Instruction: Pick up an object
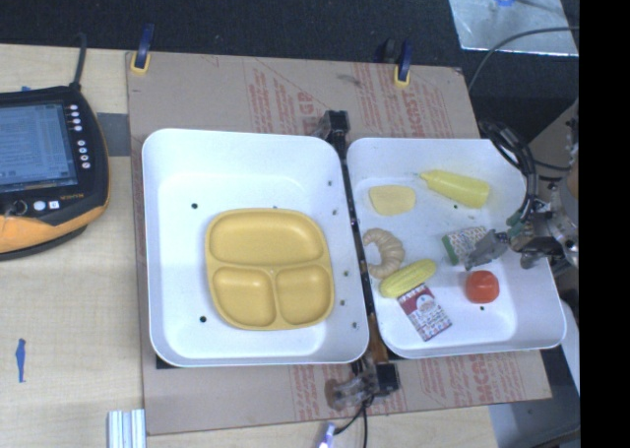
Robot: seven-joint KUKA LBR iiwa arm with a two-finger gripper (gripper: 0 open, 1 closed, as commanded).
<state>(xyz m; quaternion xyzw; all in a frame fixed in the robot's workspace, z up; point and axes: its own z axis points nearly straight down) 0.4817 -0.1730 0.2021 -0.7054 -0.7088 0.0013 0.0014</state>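
Note:
The right bin [532, 330] holds several small objects. A yellow bottle [456, 187] lies at the back, with a flat yellow disc [392, 200] to its left. A tan pretzel [382, 249] and a yellow-green corn cob [408, 278] lie near the bin's left wall. A red and white packet [425, 311] sits at the front, and a red tomato [481, 286] is to its right. A green and grey packet [463, 242] lies mid-bin. My gripper [512, 242] reaches in from the right edge, low over the bin, right beside that packet and just above the tomato.
The left bin [177, 170] holds a yellow divided plate [269, 267]. A tablet in an orange case [44, 165] lies on the bench at far left. Cables [507, 146] hang by the arm at the right bin's back right corner. Clamps [403, 62] pin the cardboard at the back.

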